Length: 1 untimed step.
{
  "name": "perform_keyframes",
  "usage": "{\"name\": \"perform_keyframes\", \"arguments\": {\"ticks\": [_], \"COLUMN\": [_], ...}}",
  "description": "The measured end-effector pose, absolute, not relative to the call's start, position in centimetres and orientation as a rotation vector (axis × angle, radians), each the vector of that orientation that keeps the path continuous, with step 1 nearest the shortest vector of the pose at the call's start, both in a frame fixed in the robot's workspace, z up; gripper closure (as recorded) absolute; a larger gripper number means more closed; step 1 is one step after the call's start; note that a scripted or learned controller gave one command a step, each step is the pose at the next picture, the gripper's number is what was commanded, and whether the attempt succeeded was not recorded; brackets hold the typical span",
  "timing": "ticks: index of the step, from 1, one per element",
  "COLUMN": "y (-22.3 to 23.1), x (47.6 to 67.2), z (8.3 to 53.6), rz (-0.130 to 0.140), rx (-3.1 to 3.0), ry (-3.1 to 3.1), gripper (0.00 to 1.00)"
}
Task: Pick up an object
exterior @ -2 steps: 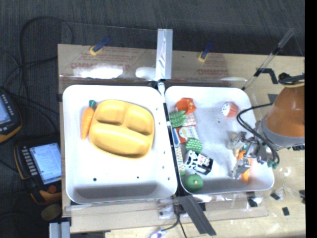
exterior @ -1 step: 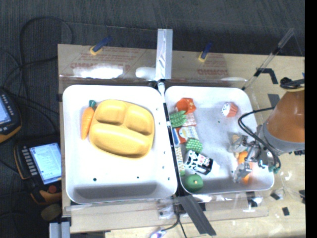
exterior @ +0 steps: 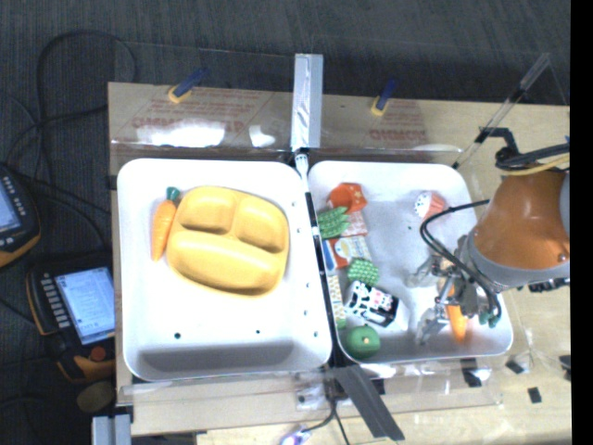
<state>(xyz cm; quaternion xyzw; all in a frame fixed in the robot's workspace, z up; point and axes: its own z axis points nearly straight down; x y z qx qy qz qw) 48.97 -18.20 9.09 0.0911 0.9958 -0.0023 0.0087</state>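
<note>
The arm (exterior: 523, 225) reaches in from the right, its orange band sitting above the right bin (exterior: 435, 176). The gripper (exterior: 451, 315) hangs low over the bin's front right corner, and a small orange carrot (exterior: 456, 323) sits between its fingers (exterior: 434, 324). The claw pinches this carrot near its upper end. The carrot's long axis runs nearly up and down in the view, tilted a little, with its narrow tip pointing toward the front wall of the bin and its thicker end hidden up among the fingers. A bit of green shows just beside it on the right, though what it belongs to is too small to tell.

Along the left side of the same bin lies a row of small things: a red piece (exterior: 346, 196) at the back, a green leafy piece (exterior: 333, 220) touching it, a striped packet (exterior: 347, 247), a green dotted piece (exterior: 363, 271), a black and white toy (exterior: 372, 303), and a green ball (exterior: 361, 340) in the front left corner. A small red and white thing (exterior: 423, 203) lies near the back right.

In the left bin (exterior: 139, 341) rests a yellow divided tray (exterior: 227, 239), turned at a slant. A second carrot (exterior: 163, 225) lies just beside the tray's left edge, its long axis running roughly back to front, green top toward the back wall and tip toward the front.
</note>
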Motion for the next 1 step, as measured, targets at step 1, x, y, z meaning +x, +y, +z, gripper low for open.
{"name": "perform_keyframes", "arguments": {"ticks": [1], "y": [-22.27], "x": [48.95], "z": [9.09], "rz": [-0.007], "rx": [-0.205], "ry": [3.119], "gripper": [0.0]}}
